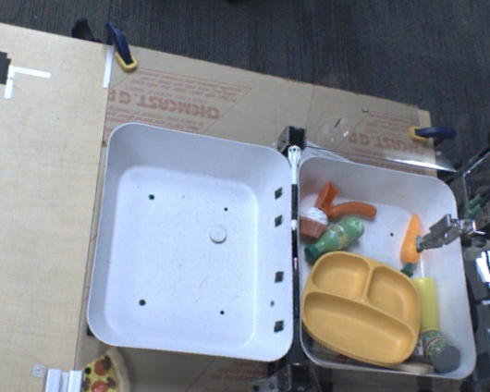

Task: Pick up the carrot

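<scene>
Small orange carrot (412,239), long axis up-down in view, touching the metal gripper (435,235), finger state unclear

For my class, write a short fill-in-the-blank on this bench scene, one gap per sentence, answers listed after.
1. The yellow divided plate lies in the ____ bin of the camera view.
2. The carrot lies in the same bin as the ____ bottle.
3. The gripper is beside the ____.
4. A toy pizza slice lies on the bench below the ____ bin.

Answers: right; green; carrot; left
</scene>
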You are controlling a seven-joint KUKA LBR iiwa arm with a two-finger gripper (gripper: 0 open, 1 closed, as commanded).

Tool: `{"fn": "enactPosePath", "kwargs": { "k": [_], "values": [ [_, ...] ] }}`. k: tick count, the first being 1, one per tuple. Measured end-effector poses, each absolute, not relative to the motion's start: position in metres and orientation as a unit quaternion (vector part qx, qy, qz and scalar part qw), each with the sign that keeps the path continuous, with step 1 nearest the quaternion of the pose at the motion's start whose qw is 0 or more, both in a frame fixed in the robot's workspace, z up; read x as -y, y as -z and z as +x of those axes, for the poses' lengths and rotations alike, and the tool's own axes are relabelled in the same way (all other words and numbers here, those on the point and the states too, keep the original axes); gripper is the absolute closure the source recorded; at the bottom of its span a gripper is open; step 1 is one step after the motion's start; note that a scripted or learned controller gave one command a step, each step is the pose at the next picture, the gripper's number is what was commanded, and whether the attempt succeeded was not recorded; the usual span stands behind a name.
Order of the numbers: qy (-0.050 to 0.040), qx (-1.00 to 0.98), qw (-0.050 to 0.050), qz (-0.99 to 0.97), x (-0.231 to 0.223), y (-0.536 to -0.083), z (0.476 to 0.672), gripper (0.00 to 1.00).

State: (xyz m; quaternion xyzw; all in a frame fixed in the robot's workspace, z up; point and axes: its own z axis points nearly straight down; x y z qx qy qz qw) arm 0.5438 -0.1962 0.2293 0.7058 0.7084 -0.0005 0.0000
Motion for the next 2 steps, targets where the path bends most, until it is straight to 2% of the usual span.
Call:
{"fn": "enactPosePath", "kwargs": {
  "k": [1, 2],
  "values": [
    [-0.0064, -0.666, -0.003, 0.746, 0.2108, -0.0933, 0.5976, 0.00],
    [-0.0031, -0.667, -0.001, 0.745, 0.2137, -0.1025, 0.5971, 1.00]
  ]
}}
